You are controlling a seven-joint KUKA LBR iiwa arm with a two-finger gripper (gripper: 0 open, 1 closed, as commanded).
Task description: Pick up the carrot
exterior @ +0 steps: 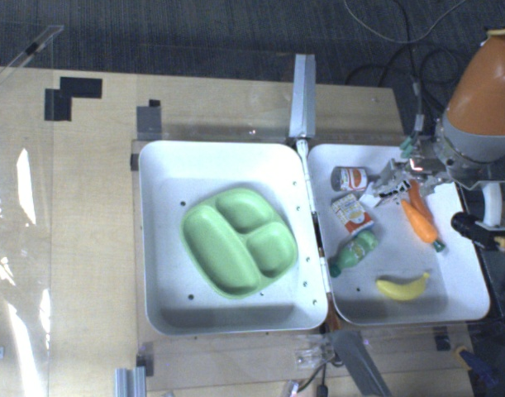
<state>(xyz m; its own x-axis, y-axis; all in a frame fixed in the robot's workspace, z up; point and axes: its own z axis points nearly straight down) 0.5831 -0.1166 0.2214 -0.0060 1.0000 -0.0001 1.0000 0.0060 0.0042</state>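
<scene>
Over the far part of the right bin (pixel 475 304), my gripper (pixel 398 180) hung low above the white floor, with the grey arm (pixel 483 131) and its orange band reaching in from the right. I could not tell from my screen whether the tool was released or clenched; the metal parts blurred together there. The carrot (pixel 421 216) lay on the bin floor just right of the tool, its far end right beside the gripper, its orange body running toward the near right at a slant. I could not say whether the tool touched it.

Just left of the gripper, a small can (pixel 350 178) lay on its side, red and white with a dark end facing left. Near of that sat a small white and red carton (pixel 352 212), tilted. Nearer still, a green bottle (pixel 354 251) lay at a slant close to the bin's left wall. A banana (pixel 402 287) rested on the near part of the floor, curved, well apart from the carrot.

In the left bin (pixel 165 304), a green divided tray (pixel 238 240) sat turned at an angle, showing three compartments. Both bins stood side by side on the pale wooden bench (pixel 70 222).
</scene>
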